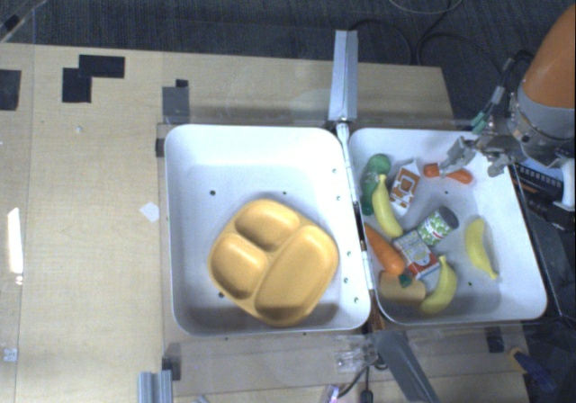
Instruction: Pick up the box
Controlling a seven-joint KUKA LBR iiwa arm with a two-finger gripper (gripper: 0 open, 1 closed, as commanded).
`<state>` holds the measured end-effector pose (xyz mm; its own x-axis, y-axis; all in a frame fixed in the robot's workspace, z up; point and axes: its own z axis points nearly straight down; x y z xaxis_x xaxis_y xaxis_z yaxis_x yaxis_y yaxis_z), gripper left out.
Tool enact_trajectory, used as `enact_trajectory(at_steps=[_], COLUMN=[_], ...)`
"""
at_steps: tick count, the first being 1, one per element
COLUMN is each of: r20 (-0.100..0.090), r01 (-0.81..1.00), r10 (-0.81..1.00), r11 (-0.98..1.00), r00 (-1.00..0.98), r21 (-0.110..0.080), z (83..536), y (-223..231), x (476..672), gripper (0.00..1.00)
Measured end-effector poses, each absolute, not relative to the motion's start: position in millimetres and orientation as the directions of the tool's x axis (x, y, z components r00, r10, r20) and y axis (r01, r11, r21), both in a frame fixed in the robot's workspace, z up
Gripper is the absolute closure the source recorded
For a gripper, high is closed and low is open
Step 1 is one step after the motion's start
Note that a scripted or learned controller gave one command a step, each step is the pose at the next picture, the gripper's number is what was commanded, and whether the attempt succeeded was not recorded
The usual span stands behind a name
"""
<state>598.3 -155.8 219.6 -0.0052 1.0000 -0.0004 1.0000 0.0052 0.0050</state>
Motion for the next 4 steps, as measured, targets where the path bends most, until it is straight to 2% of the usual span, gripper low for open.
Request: enact_trajectory(at_steps=[1,2,3,4], r20=[0.001,0.0,0.001,0.001], r01=[0.989,0.99,0.991,0.959], r10=[0.989,0.99,0.991,0.959], r11=[-0.15,-0.142,-0.135,-0.284], r00=[0.15,0.142,0.135,0.284], r21=[0.003,0.011,0.018,0.004], z=[119,88,101,114], y=[-114,-147,-145,-102], x=[545.8,621.8,624.8,637.2], gripper=[0.0,0.0,1.0,1.0])
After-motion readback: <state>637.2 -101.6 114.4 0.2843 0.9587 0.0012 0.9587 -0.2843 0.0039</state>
